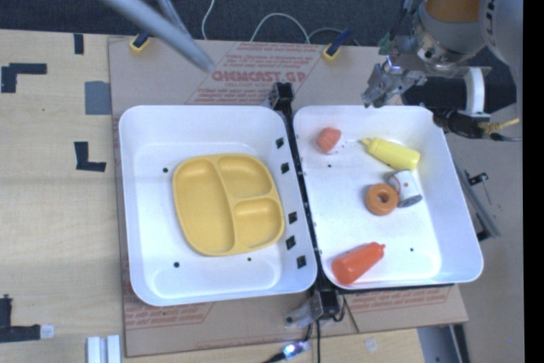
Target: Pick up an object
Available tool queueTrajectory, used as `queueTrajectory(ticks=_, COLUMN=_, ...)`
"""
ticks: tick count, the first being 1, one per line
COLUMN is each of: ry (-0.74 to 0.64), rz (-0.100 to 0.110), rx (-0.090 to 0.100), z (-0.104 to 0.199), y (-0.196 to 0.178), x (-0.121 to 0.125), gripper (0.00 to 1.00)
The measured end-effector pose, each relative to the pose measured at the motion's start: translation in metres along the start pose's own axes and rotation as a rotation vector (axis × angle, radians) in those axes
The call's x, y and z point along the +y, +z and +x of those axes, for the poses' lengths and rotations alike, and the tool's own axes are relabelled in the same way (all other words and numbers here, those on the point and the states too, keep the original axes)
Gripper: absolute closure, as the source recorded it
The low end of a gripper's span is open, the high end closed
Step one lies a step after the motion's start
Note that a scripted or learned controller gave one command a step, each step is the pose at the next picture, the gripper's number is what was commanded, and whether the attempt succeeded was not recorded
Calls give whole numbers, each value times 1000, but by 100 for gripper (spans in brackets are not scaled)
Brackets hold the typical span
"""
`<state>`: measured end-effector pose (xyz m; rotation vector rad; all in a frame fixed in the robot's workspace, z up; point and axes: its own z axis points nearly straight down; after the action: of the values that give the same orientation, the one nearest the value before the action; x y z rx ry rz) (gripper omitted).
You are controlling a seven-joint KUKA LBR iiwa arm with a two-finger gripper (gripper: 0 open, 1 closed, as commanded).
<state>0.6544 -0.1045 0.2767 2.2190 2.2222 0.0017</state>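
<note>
The carrot (357,262) lies at the right bin's (442,263) near edge. The hand (380,93) hangs above that bin's far rim, holding nothing; whether it is open, I cannot tell. Nearby lie a mustard bottle (393,153), donut (382,199) and tomato (329,139). The cardboard (255,72) reads "CHEMCAST".

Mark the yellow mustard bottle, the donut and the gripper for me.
yellow mustard bottle (394,153), camera view, middle of its body.
donut (382,199), camera view, on its ring.
gripper (375,97), camera view, at its fingertips.
</note>
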Motion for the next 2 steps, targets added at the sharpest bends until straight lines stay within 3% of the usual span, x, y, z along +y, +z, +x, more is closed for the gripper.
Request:
queueTrajectory(ticks=1, ry=-4, rz=4, rx=1, z=53, y=16, x=-16, gripper=100)
queueTrajectory(ticks=2, ry=-5, rz=5, rx=1, z=107, y=28, x=-12, gripper=100)
